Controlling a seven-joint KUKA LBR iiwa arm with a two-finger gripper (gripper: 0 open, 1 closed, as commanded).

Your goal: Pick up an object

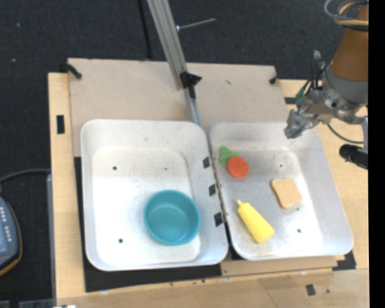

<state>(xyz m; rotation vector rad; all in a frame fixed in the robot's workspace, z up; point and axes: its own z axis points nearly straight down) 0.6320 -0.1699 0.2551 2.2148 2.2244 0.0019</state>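
Right bin [321, 172]: round orange carrot [236, 166], yellow bottle [255, 222], tan sponge [287, 192].

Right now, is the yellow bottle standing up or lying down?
Lying down. The yellow bottle rests on its side on the floor of the right bin, its narrow tip pointing toward the upper left, near the divider between the bins.

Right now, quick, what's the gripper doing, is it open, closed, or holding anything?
Two-finger gripper: cannot be told whether open or closed; it hangs over the far right corner of the right white bin, nothing visibly in it.
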